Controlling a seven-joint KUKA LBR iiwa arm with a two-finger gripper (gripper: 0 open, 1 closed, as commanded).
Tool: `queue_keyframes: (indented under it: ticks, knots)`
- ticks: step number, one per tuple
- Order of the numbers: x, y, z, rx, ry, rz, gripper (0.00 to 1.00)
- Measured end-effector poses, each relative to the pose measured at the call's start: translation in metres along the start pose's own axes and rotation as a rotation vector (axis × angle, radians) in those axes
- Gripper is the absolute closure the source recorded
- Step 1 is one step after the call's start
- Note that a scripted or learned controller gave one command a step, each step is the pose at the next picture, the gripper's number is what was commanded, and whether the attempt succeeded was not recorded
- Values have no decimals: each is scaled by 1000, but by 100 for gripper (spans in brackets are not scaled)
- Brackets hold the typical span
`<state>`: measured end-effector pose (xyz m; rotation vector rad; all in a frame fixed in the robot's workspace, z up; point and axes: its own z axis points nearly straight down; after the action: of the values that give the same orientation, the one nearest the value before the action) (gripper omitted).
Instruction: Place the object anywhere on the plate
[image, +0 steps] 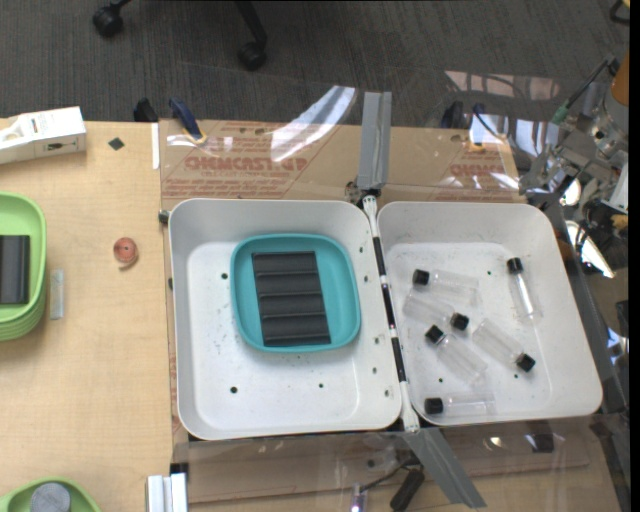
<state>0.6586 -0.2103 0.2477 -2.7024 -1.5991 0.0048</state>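
Two shallow white bins sit side by side on a pale wooden bench (90, 370). The left bin (200, 380) holds a teal plate (345, 300) near its centre, with a dark ribbed block (290, 297) lying flat on it. The right bin (560, 390) holds several clear vials (470, 345) with black caps, scattered on their sides, some touching, one (520, 285) apart toward the far right. Brown protective sheeting (250, 160) with red print lies behind the bins. At the bench's left edge: a green tray (30, 215) holding a dark item, a small round pink piece (124, 250), a white box (40, 133). Grey carpet and chair castors show beyond the bench. Arm hardware (585, 150) stands at the upper right; whether the gripper is released or clenched cannot be told.
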Motion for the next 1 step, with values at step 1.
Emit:
queue_keyframes:
  ticks: [1]
  knots:
    - [3,-2,-11,-2,0,40,0]
